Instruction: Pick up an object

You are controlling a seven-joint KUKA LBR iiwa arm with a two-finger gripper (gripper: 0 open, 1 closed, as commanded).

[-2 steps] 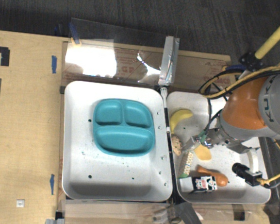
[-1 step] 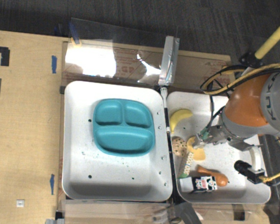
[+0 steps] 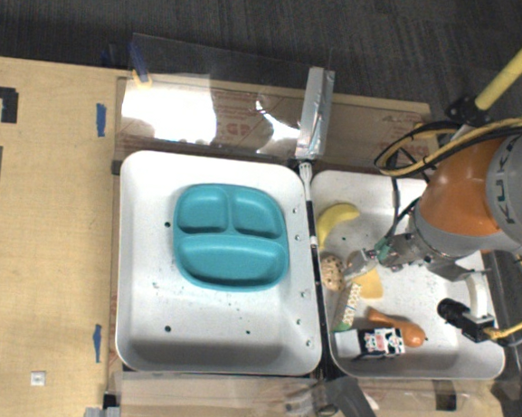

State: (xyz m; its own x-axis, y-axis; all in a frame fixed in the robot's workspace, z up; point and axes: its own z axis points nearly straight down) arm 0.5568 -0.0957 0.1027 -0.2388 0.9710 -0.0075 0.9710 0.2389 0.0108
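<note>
My gripper [image 3: 362,262] hangs low in the right bin [image 3: 479,358], reaching in from the right below the orange wrist band. Directly beneath and beside it lies a yellow wedge [image 3: 370,284]. A brown speckled cookie [image 3: 331,273] sits just to its left, and a yellow banana-shaped piece [image 3: 335,219] lies toward the back. An orange carrot [image 3: 398,326] and a small black-and-white carton [image 3: 382,343] lie near the bin's front. A pale dotted strip [image 3: 350,306] runs between the cookie and the carton. I see nothing held in the gripper.
In the left bin [image 3: 133,319] rests a teal divided plate [image 3: 231,237]. The divider wall [image 3: 313,262] between the bins runs close to the cookie. Yellow and black cables [image 3: 430,141] loop behind the arm at the back right.
</note>
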